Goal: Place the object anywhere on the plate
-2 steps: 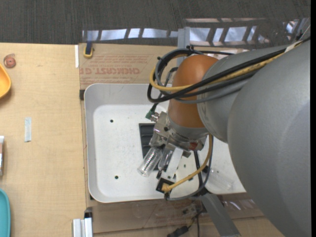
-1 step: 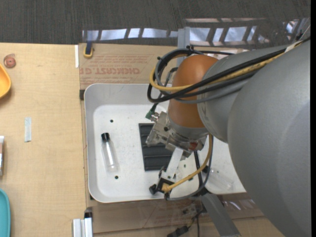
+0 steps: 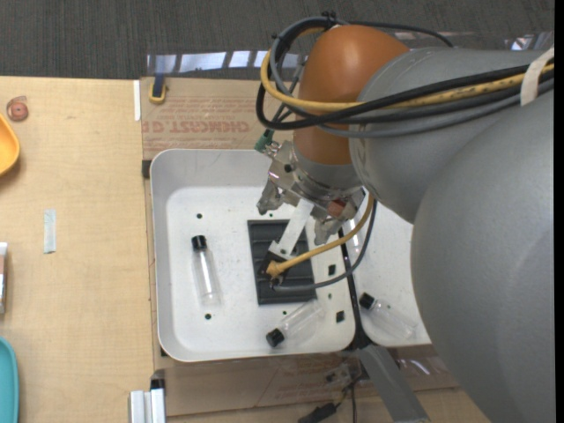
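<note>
In the left white bin (image 3: 176, 201) a clear vial with a black cap (image 3: 204, 270) lies lengthwise left of the middle. A second clear vial (image 3: 298, 322) lies near the bin's front wall, its black cap pointing left. My gripper (image 3: 298, 203) hangs over the middle of this bin, under the orange band of the wrist, up and to the right of the first vial. The wrist and cables cover its tips. A third capped vial (image 3: 385, 315) lies in the right bin, mostly under the arm.
The grey arm covers nearly all of the right bin (image 3: 379, 335). On the wooden bench to the left are an orange dish (image 3: 7, 148) at the edge, a teal thing (image 3: 5, 386) at the lower corner and a small grey strip (image 3: 50, 232).
</note>
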Available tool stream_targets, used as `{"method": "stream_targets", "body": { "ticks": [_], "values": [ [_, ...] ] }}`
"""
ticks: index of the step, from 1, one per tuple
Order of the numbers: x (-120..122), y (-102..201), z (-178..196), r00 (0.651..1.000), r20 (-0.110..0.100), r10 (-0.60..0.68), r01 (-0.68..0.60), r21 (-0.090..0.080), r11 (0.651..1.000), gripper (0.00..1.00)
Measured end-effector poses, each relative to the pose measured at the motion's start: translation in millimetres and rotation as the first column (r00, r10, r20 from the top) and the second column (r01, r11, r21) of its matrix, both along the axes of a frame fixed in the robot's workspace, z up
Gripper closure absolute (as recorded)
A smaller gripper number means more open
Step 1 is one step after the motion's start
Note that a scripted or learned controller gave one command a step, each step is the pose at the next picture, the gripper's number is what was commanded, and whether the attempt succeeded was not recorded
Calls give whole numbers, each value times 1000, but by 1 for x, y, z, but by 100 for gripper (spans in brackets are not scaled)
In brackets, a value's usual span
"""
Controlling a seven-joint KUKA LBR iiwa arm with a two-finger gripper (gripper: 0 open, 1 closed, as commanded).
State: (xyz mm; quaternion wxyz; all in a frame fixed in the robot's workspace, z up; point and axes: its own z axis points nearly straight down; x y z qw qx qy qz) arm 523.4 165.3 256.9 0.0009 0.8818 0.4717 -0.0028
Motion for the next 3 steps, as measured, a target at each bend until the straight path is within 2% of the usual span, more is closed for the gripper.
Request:
{"method": "stream_targets", "body": {
  "ticks": [1,2,3],
  "values": [
    [-47,62,-167,987,-3,162,-162,2,987,0],
    [-47,-16,-167,982,-3,187,-187,3,982,0],
    [-47,62,-167,999,-1,40,-40,1,999,0]
  ]
}}
